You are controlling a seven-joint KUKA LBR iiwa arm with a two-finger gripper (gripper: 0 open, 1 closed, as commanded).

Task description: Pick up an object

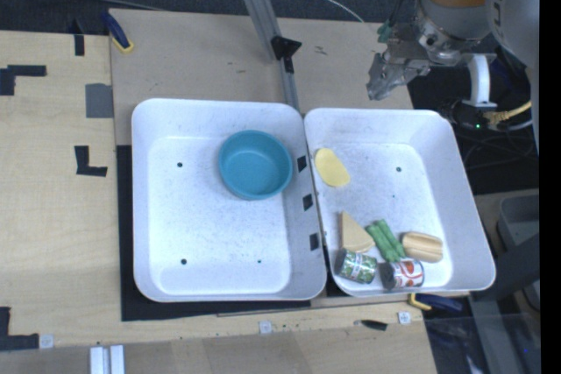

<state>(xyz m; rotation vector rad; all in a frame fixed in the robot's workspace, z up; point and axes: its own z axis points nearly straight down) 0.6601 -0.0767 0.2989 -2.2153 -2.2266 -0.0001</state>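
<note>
You have two shallow white bins with rounded corners and a finely speckled floor, side by side on a pale wood-grain worktop [53,215]. A black mat shows under their near and left edges.

The left bin [153,188] holds one thing: a round teal bowl [255,164], smooth and matte, sitting open side up toward the far right part of the floor, well apart from everything else.

The right bin [456,179] carries the rest. A flat yellow oval piece [331,167] lies near the far left, its long axis running roughly from the far edge toward the near edge. The others crowd the near edge. A tan wedge [353,233] points its tip away from you. Just beside it, a green stick-shaped item [384,239] lies on a diagonal, far-left to near-right. A tan roll-shaped piece [422,245] lies crosswise to its right. A small dark green can [357,266] and a red and white can [407,274] lie on their sides at the near wall, with a small dark object between them that you cannot make out.

The tool [384,81] hangs above the bare worktop beyond the right bin's far edge, clear of every object and gripping nothing. It is grey metal under the orange-banded wrist. Whether it is spread or closed you cannot tell.
</note>
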